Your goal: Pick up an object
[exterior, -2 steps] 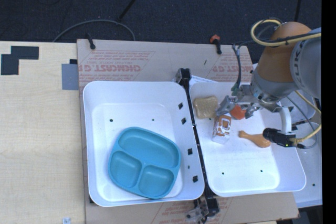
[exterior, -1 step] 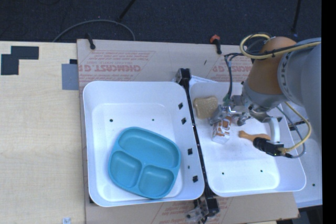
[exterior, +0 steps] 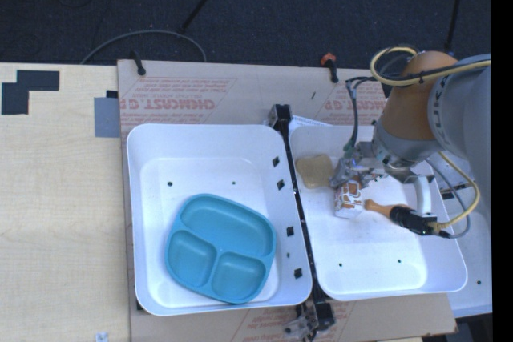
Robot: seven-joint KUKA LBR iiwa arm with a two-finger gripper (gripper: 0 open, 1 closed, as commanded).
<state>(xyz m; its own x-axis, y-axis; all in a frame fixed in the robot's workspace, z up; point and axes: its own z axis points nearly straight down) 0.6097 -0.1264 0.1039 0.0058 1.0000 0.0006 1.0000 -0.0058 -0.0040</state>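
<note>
The pale wooden table (exterior: 64,212) carries a cardboard sheet (exterior: 200,96) that runs beneath the gripper (exterior: 353,174) and away to its view-left. The grey arm (exterior: 449,116), with its orange band, stands to the gripper's view-right and bends down to it. Two white bins lie on the sheet. The first bin (exterior: 377,260) lies directly under the gripper, and the second bin (exterior: 208,172) is beyond the divider, well apart from it. A blue divided plate (exterior: 220,248) lies flat in the second bin, far from the gripper. In the first bin, a tan sponge-like pad (exterior: 314,170) sits just beside the gripper on its view-left. A small white-and-orange object (exterior: 346,203) rests on the bin floor, just below the gripper in the view. Whether the gripper is spread apart or closed together cannot be told, and contact with the object is unclear.
</note>
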